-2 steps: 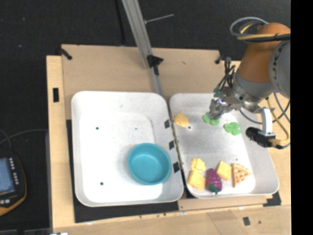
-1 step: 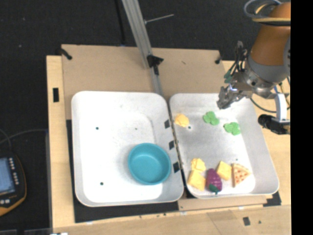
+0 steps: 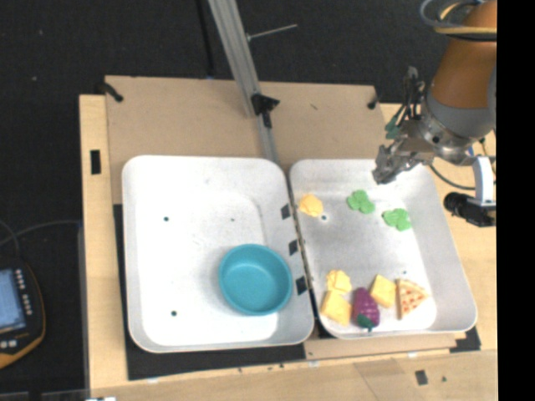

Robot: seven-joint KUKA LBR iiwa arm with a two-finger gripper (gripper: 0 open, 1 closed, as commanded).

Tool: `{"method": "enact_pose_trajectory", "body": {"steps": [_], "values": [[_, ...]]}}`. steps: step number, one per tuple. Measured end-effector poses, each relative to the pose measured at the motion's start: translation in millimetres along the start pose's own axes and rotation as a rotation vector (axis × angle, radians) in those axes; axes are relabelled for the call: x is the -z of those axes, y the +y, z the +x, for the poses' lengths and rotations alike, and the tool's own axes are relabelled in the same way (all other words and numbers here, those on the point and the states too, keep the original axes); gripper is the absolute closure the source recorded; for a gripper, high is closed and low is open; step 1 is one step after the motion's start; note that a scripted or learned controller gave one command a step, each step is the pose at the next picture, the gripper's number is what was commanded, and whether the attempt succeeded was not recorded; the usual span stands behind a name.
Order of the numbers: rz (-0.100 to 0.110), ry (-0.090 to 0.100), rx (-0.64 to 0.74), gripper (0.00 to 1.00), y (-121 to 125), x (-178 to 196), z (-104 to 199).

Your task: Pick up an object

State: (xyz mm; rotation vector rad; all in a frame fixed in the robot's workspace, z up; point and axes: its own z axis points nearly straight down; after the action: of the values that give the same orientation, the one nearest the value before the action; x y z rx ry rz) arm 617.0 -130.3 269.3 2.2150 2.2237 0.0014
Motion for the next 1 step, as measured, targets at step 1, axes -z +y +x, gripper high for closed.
{"method": "enact_pose_trajectory", "body": {"steps": [1], "values": [[0.0, 0.002, 0.003, 1.0, 8.8, 0.4, 53.0]]}}
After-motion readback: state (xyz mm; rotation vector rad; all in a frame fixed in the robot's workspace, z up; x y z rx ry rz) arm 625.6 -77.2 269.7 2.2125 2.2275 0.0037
